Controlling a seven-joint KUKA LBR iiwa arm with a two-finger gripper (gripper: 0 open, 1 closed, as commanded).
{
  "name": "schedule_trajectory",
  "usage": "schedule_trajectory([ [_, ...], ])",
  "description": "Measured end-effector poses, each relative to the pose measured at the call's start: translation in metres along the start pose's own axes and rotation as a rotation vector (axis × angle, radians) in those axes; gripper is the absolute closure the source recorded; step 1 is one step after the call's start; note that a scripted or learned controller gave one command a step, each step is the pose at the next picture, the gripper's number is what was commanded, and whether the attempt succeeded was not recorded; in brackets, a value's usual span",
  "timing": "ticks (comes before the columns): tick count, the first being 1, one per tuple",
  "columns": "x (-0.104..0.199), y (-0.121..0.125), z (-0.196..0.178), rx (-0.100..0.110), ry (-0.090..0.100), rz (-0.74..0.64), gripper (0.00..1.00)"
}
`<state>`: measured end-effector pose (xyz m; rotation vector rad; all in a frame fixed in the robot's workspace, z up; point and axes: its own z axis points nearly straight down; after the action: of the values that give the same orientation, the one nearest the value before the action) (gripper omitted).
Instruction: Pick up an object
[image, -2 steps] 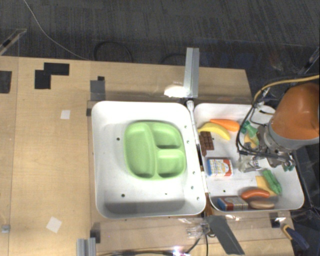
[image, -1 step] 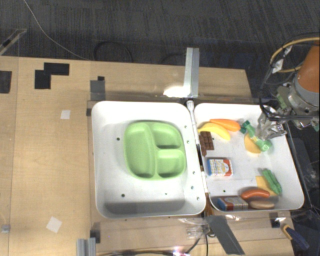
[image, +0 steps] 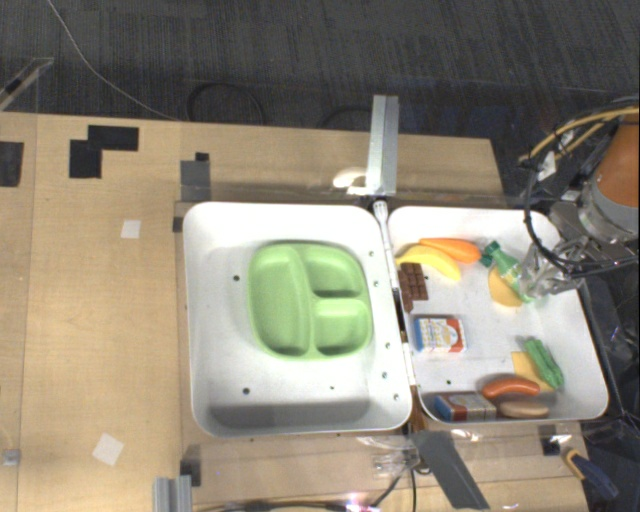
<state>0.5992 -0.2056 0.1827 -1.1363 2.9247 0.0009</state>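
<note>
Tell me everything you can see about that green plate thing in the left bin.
The green tray is a pale green, rounded-square dish that looks like matte plastic. It is divided into three compartments: one long one on the view's left and two smaller ones on the right. It seems to lie flat, turned slightly askew, near the middle of the left white bin, resting on the bin's floor. No other object touches it, and its compartments hold no items.

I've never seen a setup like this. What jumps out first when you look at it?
A big light-green divided plate sits alone in the left bin. The right bin holds a jumble of toy food, with a banana near its top. The robot's gripper reaches in at that bin's upper right.
</note>
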Motion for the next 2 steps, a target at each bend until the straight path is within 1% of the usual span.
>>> schedule_trajectory([
  [1,-0.016,-0.012,0.042,-0.001,-0.002,-0.423,1.00],
  [2,-0.087,0.048,-0.023,0.004,-0.005,-0.288,1.00],
])
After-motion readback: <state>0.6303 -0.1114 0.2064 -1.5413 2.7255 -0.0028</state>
